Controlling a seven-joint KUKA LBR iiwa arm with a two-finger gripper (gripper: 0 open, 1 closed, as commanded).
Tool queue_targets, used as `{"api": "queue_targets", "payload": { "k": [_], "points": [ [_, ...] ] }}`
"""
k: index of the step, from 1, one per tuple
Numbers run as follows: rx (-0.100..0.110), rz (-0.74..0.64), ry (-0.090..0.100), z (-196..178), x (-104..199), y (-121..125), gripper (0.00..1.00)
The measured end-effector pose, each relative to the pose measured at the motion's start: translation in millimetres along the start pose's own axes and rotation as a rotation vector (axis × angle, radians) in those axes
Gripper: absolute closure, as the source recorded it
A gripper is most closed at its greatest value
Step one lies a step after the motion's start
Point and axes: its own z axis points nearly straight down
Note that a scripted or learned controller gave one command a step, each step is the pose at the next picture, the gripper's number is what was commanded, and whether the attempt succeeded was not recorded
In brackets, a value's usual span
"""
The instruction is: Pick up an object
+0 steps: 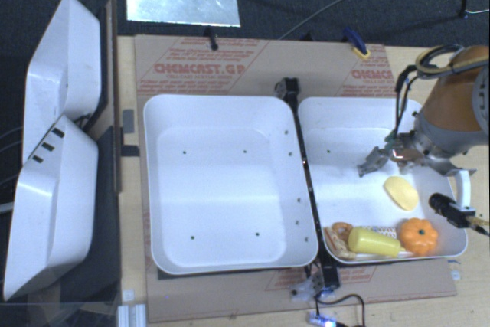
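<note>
The right bin point(337, 119) holds a pale yellow rounded object point(401, 192) near its right side. Along its front wall lie a small orange pumpkin point(418, 236), a yellow cylinder point(374, 242) and a brownish pretzel-like piece point(339, 231). My gripper point(375, 162) hangs over the middle of the right bin, just up and left of the pale yellow object, and nothing shows in its grasp. The arm's orange band point(459, 99) rises behind it at the right edge.
The left bin point(164, 165) lies beside the right one, with a black divider strip point(306, 172) between them. Two more white bins point(53, 157) lean at the far left, off the bench. Cables point(406, 88) loop near the arm, and a black part point(452, 209) sticks out over the right bin's rim.
</note>
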Motion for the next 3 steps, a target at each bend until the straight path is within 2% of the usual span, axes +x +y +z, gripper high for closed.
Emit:
{"api": "queue_targets", "payload": {
  "k": [1, 2, 3],
  "points": [
    [-0.004, 0.000, -0.001, -16.5, 19.8, -46.3, 0.00],
    [-0.004, 0.000, -0.001, -15.9, 19.2, -45.8, 0.00],
    [-0.001, -0.003, 0.000, 35.5, 44.0, -31.4, 0.00]
  ]
}}
